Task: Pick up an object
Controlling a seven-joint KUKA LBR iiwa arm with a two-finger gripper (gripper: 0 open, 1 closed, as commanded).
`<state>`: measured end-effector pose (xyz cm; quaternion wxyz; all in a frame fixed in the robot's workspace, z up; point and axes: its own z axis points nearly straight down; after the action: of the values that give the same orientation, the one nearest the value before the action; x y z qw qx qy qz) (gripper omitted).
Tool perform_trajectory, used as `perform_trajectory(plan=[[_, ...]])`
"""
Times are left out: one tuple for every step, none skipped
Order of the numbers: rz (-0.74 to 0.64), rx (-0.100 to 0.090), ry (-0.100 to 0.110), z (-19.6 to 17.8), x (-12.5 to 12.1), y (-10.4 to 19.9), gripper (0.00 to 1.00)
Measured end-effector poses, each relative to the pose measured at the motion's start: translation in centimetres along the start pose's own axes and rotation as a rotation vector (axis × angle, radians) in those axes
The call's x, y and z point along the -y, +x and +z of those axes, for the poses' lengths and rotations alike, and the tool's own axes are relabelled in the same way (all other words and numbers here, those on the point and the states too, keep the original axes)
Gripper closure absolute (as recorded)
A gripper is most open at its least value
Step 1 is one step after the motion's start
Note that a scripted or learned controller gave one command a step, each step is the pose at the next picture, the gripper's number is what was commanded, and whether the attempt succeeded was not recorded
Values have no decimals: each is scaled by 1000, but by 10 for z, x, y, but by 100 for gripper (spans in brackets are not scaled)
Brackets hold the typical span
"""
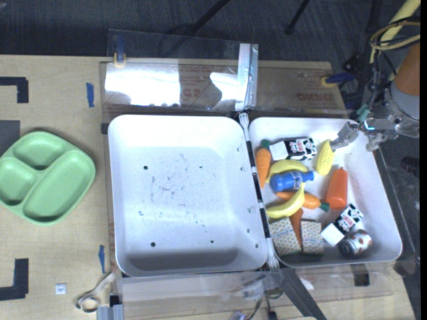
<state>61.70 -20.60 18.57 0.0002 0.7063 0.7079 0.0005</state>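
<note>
A pale wooden bench [53, 85] on dark carpet [100, 9] holds two white bins [180, 179], a green plate [43, 175], and the gripper [348, 133], whose grip I cannot tell.

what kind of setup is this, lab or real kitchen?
Most likely a robotics lab bin-picking rig, not a kitchen. Two shallow white bins sit on a taped wooden bench; the right one holds toy food such as a banana and carrot; tripod legs stand on the carpet behind.
</note>
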Motion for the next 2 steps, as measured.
perform_trajectory(plan=[[-51, -3, -5, 89, -12, 1, 0], [-53, 1, -7, 78, -13, 1, 100]])
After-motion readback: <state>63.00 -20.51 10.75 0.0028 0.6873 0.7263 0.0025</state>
